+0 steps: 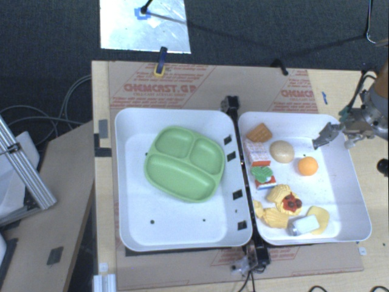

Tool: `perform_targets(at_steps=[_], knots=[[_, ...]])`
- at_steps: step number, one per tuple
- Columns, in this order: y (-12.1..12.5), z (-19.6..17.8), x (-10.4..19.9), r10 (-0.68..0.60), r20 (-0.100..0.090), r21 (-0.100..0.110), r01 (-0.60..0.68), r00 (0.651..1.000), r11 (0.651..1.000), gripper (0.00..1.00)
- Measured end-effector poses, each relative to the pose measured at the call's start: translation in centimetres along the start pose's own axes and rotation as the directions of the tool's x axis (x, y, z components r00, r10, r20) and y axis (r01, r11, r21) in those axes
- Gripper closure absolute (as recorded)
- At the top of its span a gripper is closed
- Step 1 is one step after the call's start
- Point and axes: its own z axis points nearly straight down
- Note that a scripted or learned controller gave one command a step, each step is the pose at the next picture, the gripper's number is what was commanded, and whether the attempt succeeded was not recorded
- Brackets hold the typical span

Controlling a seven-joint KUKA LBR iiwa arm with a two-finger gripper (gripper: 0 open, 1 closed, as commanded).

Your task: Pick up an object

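Gripper [333,134] over right bin [349,187], near its far right wall. Ball [308,166] just below-left of it. Egg-shaped piece [282,151] further left, wedge [259,132] beyond that. Box [259,155] and leafy piece [263,174] by the divider. Food pile [285,207] well forward. Divided tray [184,163] in left bin [137,224], far left.

Two white bins [182,239]; one green plate [184,163]; one orange [308,166].
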Motion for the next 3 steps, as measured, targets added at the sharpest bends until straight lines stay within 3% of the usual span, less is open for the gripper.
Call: perform_targets(at_steps=[1, 3], knots=[[0.3, -0.8, 0.1, -0.004, 0.003, -0.013, 0.004, 1.0, 1.0, 0.0], [-0.1, 9.5, 0.0, -0.002, 0.002, -0.01, 0.002, 1.0, 1.0, 0.0]])
